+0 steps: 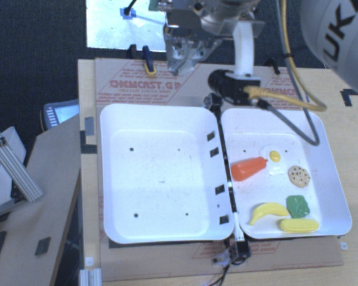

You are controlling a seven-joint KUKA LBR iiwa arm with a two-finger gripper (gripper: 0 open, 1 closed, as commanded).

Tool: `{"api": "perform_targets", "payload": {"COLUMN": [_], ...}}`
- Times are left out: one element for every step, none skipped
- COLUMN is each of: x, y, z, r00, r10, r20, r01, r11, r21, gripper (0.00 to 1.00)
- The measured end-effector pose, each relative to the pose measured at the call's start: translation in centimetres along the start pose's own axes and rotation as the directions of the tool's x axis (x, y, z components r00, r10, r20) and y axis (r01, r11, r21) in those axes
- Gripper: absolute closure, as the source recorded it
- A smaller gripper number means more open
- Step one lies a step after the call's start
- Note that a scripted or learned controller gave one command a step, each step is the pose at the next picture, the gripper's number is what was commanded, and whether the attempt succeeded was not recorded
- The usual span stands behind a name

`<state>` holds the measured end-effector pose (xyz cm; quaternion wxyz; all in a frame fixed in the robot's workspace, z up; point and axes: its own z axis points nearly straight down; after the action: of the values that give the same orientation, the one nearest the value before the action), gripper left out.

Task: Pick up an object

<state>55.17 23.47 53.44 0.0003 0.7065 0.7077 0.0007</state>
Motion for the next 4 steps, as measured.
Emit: {"api": "perform_targets", "payload": {"x": [0.0, 0.0, 0.0, 0.0], "y": [2.7, 3.1, 3.5, -2.5], "z": [0.0, -0.1, -0.1, 4.9], "r00": [1.0, 1.0, 1.0, 1.0], "r10": [0.001, 0.001, 0.001, -0.003], "r20": [0.0, -0.001, -0.001, 0.001], "r01": [-0.001, -0.001, -0.001, 0.003], "r11": [1.0, 1.0, 1.0, 1.0], "r21": [-0.002, -0.001, -0.001, 0.006], "gripper": [1.0, 1.0, 1.0, 1.0]}}
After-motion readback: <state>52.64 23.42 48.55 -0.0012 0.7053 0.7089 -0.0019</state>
